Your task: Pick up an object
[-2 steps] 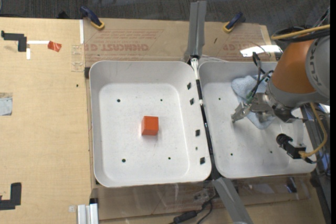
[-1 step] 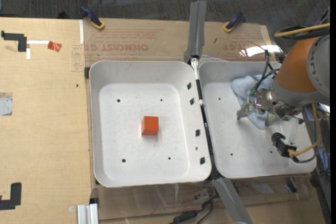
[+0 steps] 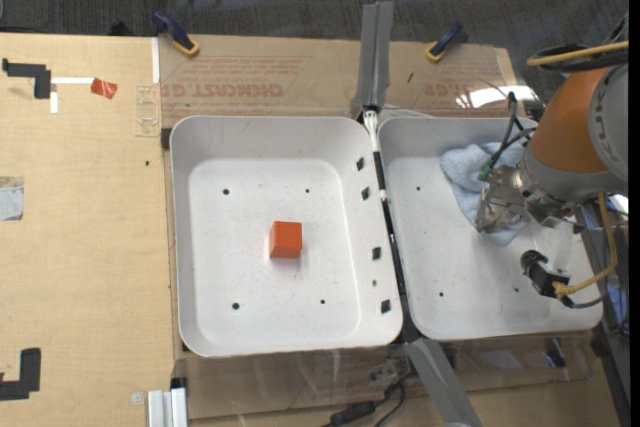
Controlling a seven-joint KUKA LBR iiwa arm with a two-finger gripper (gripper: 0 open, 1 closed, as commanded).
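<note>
two shallow white bins sit side by side on the bench: the left bin (image 3: 200, 315) and the right bin (image 3: 440, 315), their inner rims touching along the middle. the left bin holds one orange block (image 3: 286, 240), lying alone just below the bin's centre, well apart from every wall. it looks close to a cube, so no long axis can be read; its edges run nearly square with the bin's sides, top face up. the right bin holds one pale blue cloth (image 3: 470, 170), crumpled in the upper part of that bin, with no clear direction to it. one arm (image 3: 585, 130) — grey, with the orange band — reaches in from the right, and its gripper (image 3: 497, 215) is down over the lower edge of the cloth, touching or just above it. whether the jaws are apart or closed cannot be told from this angle — the wrist hides them.
</note>
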